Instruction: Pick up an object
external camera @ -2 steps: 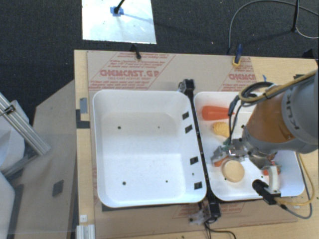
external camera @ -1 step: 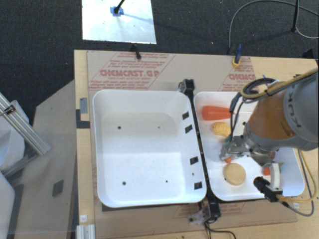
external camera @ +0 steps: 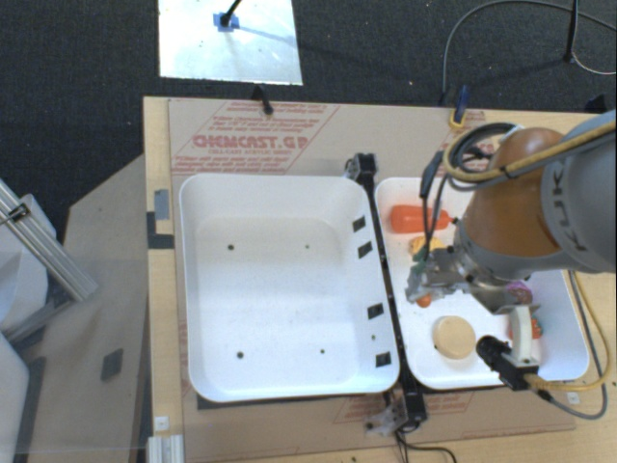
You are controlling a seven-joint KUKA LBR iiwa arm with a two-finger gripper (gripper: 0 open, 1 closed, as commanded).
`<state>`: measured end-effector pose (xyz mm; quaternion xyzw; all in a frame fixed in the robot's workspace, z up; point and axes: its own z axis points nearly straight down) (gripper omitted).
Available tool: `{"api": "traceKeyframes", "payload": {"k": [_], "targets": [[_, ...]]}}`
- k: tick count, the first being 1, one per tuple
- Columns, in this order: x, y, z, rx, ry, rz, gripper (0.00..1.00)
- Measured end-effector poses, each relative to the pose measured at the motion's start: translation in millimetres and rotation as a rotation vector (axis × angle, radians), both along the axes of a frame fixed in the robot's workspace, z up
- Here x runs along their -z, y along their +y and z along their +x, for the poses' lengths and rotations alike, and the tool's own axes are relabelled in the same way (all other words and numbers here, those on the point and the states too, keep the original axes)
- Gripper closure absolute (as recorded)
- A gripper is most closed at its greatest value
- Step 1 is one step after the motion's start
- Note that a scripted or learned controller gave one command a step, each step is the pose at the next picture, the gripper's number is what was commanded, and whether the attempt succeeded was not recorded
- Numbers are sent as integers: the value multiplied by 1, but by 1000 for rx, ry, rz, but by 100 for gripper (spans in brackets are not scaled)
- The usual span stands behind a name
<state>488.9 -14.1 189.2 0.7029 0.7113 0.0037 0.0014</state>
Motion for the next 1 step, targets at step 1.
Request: {"api": "traceKeyframes", "payload": {"k": [1], "targets": [[5,66,-2,0,6,0,100]]}}
